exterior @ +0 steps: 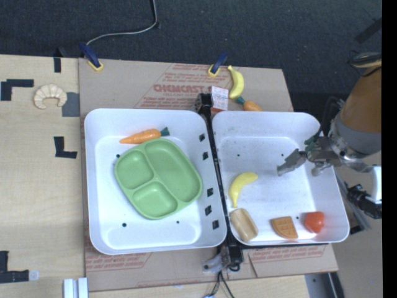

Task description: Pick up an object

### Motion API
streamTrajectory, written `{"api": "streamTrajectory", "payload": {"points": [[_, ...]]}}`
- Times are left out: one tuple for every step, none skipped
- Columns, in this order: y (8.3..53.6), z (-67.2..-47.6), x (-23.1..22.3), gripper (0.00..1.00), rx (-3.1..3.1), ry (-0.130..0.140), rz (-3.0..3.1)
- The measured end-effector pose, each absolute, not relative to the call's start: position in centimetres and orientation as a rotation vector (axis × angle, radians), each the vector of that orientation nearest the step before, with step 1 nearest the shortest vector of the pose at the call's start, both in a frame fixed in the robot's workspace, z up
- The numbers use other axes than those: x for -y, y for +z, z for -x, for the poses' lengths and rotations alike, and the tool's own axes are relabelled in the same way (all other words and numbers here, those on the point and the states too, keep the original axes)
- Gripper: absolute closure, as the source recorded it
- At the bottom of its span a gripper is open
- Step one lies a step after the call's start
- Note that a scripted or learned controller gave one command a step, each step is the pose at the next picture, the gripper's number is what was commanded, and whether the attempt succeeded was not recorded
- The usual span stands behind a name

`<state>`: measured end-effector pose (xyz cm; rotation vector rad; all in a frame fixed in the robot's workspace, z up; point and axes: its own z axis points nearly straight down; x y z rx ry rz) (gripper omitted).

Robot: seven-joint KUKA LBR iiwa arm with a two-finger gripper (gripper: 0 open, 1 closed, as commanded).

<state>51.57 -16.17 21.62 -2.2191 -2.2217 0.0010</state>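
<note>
Front of right bin: tan bread roll (243, 224) | claw (296, 161): grip state cannot be told | yellow plastic banana (241, 185) lies down-left of claw, long axis slanting up-right.

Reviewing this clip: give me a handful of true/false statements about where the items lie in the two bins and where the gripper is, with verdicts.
1. The carrot lies in the left bin, beside the green divided plate. True.
2. The banana in the right bin rests on the green plate. False: it lies on the bin floor.
3. The gripper grips the tomato. False: the tomato lies apart near the bin's corner.
4. A bread roll lies by the right bin's front wall. True.
5. A croissant lies outside both bins. True.
</note>
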Motion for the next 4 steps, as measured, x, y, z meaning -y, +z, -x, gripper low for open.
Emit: {"api": "streamTrajectory", "payload": {"points": [[16.2,-52.9,10.0,0.0,2.222,0.002,2.217],[8.6,-55.7,9.7,0.0,2.224,-0.002,2.221],[8.6,-54.0,9.5,0.0,2.227,-0.004,2.225],[9.6,-54.0,9.6,1.0,2.227,-0.003,2.226]]}}
